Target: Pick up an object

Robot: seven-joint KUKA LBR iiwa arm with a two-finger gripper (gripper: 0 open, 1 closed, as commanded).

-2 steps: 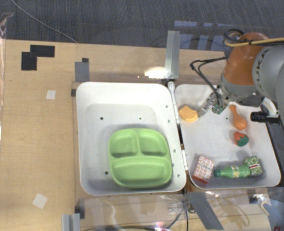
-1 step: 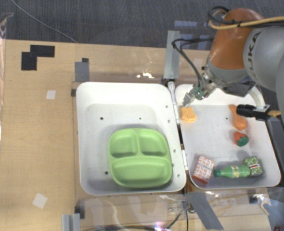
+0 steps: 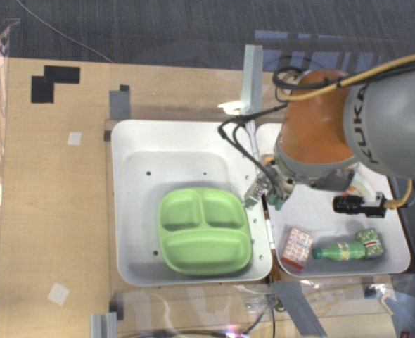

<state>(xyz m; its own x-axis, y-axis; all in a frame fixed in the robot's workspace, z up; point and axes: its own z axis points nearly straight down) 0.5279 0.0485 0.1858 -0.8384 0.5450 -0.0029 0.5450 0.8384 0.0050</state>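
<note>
A green divided plate (image 3: 204, 231) lies in the front half of the left bin (image 3: 133, 182). In the right bin (image 3: 320, 213), a small red and white box (image 3: 297, 248) lies at the front, with a green bottle (image 3: 345, 251) on its side just to its right. My gripper (image 3: 262, 191) hangs low over the wall between the two bins, just past the plate's far right corner and behind the box. The orange wrist band and grey arm cover much of the right bin's far half.
The bins sit side by side on a wooden bench. A metal post (image 3: 252, 76) stands behind them near the gap. Black cables (image 3: 239, 136) loop from the wrist over the left bin's far right corner. The left bin's far half shows bare white floor.
</note>
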